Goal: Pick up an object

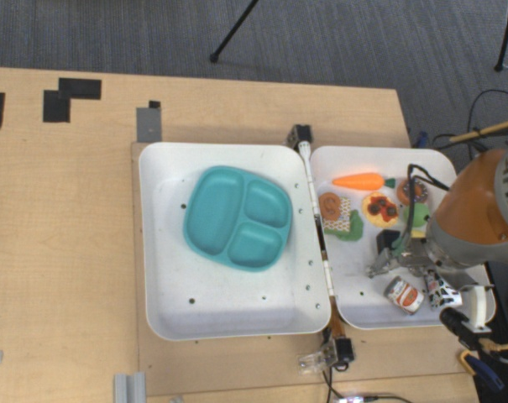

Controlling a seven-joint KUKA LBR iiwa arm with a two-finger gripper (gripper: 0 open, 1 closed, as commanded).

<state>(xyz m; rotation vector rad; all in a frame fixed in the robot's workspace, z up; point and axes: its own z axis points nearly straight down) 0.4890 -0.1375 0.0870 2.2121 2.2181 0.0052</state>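
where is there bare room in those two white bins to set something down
Left bin: bare white floor all around the teal divided plate, widest along the front wall below it. Right bin: crowded at the back by the carrot and other toy foods, with the arm over its right side; a small bare patch lies front-left, by the shared wall.

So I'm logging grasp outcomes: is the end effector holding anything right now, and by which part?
It cannot be told: the end effector is low in the shallow white right-hand bin, among small toy items.

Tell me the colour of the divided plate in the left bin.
Teal, plain with no pattern: the divided three-compartment plastic plate, seen clearly in the camera view.
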